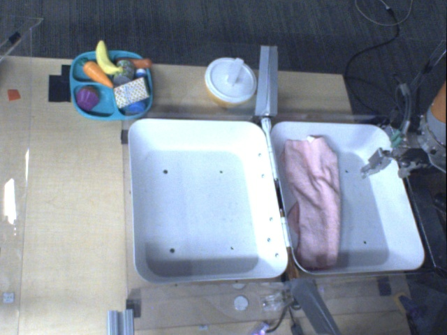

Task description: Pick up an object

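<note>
We see the pink towel [312, 201] lying lengthwise along the right bin's [377, 253] left side. The gripper [380, 160] hangs over that bin's right rim, apart from the towel; its jaws' state we cannot tell.

My workspace: pale wood under dark carpet.

Out beyond my jaws lies a light wooden tabletop [63, 208]; dark grey carpeted floor [174, 9] runs along its far edge, with a thin looped cable [383, 7] lying on it. Soft, even light glints off the wood's far side.
</note>
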`<state>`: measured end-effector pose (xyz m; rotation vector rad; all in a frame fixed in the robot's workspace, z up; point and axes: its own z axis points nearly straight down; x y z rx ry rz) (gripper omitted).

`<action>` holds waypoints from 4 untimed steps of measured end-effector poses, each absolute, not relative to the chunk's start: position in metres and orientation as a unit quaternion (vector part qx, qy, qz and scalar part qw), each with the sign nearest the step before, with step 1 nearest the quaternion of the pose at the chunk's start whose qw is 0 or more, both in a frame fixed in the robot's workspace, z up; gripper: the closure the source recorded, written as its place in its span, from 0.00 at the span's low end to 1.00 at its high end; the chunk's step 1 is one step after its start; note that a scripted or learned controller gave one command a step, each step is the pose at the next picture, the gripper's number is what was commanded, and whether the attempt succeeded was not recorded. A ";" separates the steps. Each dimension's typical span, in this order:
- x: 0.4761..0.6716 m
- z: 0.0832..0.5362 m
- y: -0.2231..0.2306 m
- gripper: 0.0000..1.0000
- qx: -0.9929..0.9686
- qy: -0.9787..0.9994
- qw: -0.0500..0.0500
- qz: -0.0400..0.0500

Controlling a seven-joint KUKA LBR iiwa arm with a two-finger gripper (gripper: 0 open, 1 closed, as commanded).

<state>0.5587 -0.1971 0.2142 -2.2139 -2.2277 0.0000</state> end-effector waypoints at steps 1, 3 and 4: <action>0.639 0.119 -0.173 0.00 -0.655 -0.756 0.000 0.000; 0.622 0.100 -0.125 1.00 -0.610 -0.792 -0.008 -0.005; 0.612 0.184 -0.037 1.00 -0.577 -0.816 -0.001 -0.001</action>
